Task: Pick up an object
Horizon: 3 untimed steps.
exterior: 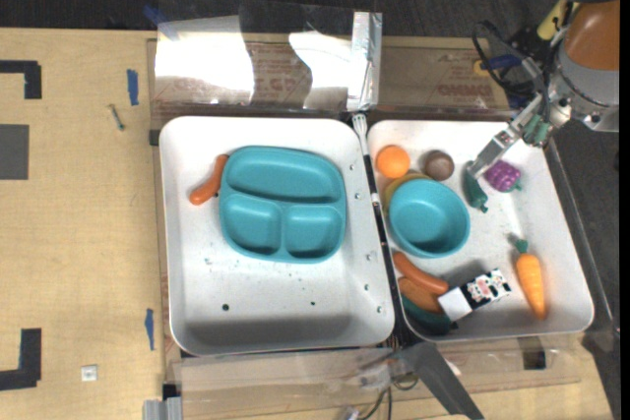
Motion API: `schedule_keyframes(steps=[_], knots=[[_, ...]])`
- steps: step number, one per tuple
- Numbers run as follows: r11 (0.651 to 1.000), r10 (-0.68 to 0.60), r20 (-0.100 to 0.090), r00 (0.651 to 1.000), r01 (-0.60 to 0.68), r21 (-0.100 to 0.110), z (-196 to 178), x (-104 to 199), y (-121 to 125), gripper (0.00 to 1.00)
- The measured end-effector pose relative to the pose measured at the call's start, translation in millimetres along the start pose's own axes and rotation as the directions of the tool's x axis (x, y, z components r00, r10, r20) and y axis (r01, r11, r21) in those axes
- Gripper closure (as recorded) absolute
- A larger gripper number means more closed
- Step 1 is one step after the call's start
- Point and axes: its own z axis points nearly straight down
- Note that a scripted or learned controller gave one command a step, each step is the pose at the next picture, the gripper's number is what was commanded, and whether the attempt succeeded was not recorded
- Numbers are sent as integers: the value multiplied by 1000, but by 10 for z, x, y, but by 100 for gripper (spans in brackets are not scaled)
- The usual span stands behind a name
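The gripper point(476, 184) hung low over the right bin point(569, 241), just beside a purple toy point(504, 176); I could not tell its state. A blue bowl point(427, 217), an orange ball point(393, 160) and a toy carrot point(531, 280) lay in that bin.

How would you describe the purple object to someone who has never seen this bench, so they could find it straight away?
Look in the right-hand white bin, toward its far end. Just right of the gripper lies the purple object, small and lumpy. It is the bin's one purple item; the nearby ball is brown, and the bowl is teal.
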Motion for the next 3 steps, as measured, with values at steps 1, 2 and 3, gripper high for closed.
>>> schedule_keyframes(steps=[1, 2, 3], knots=[[998, -68, -8, 998, 68, 6, 920, -172, -222, 0], [988, -157, 5, 988, 157, -3, 1655, -217, -769, 0], [992, -122, 6, 993, 122, -8, 1649, 422, -623, 0]])
